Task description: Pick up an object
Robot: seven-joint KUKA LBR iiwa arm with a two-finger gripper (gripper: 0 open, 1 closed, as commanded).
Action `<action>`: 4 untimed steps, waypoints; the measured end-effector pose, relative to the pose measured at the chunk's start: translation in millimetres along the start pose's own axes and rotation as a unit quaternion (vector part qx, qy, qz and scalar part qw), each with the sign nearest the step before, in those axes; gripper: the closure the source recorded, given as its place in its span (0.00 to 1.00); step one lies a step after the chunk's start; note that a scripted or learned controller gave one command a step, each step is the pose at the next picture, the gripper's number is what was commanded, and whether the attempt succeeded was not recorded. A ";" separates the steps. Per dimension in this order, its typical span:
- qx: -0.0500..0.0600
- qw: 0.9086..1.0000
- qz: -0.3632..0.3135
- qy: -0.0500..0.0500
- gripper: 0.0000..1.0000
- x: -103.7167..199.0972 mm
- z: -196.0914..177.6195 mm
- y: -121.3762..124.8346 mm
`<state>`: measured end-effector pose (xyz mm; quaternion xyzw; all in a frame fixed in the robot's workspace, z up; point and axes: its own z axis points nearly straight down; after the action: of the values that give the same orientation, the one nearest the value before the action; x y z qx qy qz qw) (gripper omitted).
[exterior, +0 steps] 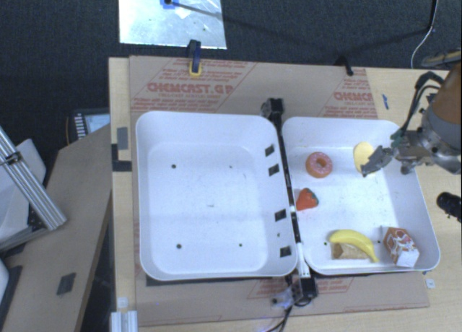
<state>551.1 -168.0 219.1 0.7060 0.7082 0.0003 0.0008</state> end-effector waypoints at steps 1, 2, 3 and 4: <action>0.003 1.000 0.003 0.000 0.00 -40.5 141.5 -14.3; -0.001 1.000 0.001 -0.001 1.00 -38.8 123.9 -10.8; -0.003 1.000 0.002 -0.001 1.00 -39.0 113.3 -10.1; -0.004 1.000 0.002 -0.002 1.00 -39.3 102.8 -9.3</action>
<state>542.1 -207.4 116.3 0.7074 0.7068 0.0018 0.0048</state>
